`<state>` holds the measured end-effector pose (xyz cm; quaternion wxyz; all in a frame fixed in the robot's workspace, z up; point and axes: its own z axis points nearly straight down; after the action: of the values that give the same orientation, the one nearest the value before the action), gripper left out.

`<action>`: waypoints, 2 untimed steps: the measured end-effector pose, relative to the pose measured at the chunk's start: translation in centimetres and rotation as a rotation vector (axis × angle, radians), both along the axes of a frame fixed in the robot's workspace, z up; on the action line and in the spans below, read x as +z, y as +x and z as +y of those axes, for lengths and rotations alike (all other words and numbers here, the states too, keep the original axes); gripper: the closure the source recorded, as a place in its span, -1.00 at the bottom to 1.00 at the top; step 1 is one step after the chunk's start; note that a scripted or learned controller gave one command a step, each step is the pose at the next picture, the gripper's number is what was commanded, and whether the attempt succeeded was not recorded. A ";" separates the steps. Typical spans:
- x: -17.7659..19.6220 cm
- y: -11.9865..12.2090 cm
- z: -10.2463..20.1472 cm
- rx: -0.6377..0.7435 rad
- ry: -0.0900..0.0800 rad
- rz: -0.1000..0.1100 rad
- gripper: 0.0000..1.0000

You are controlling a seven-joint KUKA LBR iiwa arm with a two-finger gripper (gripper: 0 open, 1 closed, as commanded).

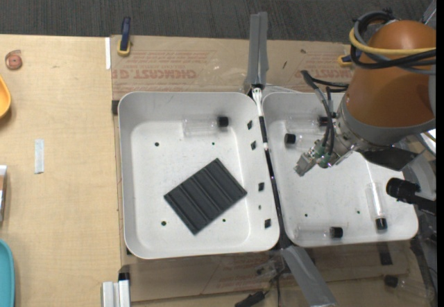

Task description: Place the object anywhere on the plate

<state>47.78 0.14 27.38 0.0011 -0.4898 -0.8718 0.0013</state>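
Observation:
A dark grey ribbed plate (205, 195) lies at an angle on the floor of the left bin (139, 229). A clear tube with a black cap (205, 125) rests near that bin's back wall. My gripper (306, 163) hangs low over the middle of the right bin (347, 238), pointing down and to the left. Nothing held in it is visible. Around it in the right bin are small clear tubes with black caps: one (290, 138) just behind the gripper, one (379, 207) at the right and one (335, 232) near the front wall.
A raised divider (267, 160) separates the two bins. The orange-banded arm (392, 84) covers the right bin's back right corner. On the wooden bench (55, 160) to the left lie small items, with a blue clamp (125, 32) behind the left bin.

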 end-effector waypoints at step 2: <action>-8.0 5.9 8.3 0.308 0.001 -0.001 1.00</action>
<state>53.70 8.41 19.37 0.0006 -0.3504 -0.9366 0.0008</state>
